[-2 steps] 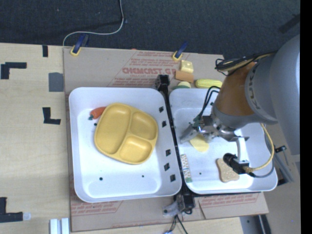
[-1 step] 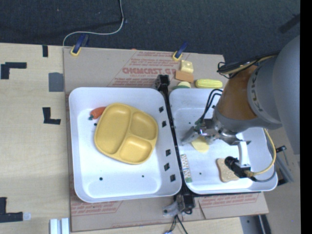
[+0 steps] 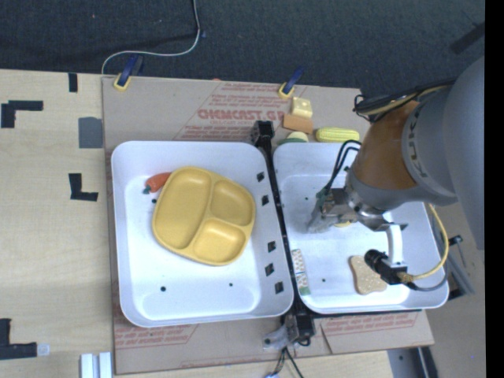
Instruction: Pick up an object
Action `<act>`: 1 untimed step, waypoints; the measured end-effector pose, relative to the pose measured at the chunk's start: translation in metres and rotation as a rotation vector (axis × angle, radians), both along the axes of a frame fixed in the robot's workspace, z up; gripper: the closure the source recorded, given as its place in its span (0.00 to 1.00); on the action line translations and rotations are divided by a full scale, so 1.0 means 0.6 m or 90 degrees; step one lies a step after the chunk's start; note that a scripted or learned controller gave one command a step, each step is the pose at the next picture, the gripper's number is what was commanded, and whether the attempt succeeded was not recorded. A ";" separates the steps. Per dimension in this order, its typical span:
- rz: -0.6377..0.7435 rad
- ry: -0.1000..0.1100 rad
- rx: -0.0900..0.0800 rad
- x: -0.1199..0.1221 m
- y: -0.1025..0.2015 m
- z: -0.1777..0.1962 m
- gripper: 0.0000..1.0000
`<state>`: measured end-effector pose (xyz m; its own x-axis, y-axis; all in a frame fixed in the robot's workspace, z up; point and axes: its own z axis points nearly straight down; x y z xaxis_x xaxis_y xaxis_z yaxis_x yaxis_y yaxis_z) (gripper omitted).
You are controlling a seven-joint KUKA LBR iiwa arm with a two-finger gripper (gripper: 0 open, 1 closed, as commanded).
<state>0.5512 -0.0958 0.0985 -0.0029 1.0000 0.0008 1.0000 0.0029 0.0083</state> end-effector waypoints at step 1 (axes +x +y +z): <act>-0.002 0.000 -0.002 0.032 -0.039 0.139 1.00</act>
<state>0.5701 -0.1192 0.1821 -0.0003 1.0000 -0.0027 1.0000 0.0004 0.0078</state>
